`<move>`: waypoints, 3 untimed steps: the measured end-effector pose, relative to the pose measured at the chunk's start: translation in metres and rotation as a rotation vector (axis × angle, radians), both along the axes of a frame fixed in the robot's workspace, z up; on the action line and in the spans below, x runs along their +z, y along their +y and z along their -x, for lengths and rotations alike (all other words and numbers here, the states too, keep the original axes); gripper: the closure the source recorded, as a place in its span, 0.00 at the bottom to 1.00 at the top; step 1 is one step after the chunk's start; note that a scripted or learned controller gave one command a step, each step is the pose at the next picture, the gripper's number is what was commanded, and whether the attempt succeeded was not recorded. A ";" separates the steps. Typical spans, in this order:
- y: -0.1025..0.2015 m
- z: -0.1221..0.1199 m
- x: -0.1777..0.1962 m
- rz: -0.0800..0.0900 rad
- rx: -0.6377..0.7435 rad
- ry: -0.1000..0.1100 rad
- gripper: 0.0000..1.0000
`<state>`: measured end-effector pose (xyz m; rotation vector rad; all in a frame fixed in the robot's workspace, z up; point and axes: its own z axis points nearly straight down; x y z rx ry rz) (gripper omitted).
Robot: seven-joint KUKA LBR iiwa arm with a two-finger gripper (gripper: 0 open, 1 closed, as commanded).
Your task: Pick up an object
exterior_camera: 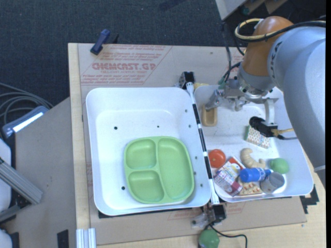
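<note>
Pile of items (248, 172) crowds near corner of right bin (295, 187); green tray (158, 169) alone in left bin (103, 118). Tan block (209, 117) against divider. Gripper (227, 98) hovers at far end, finger state unclear. Risk: closing off-centre nudges block into wall, grasp misses.

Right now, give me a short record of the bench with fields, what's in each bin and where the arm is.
left bin: green divided tray lying flat, three compartments
right bin: orange ball, green ball, blue bottle, snack packet, patterned square item, tan block near the divider
clutter: most items bunched at the right bin's near end
arm: reaching in over the far end of the right bin
gripper: low above the bin's far end, close to the tan block; finger state not readable
</note>
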<state>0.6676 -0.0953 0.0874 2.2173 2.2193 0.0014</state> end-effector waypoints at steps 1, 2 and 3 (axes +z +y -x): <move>-0.076 0.001 0.022 0.000 -0.002 0.000 0.00; -0.076 0.072 0.022 -0.002 -0.001 0.005 0.00; -0.086 0.086 0.002 0.000 0.001 -0.008 0.00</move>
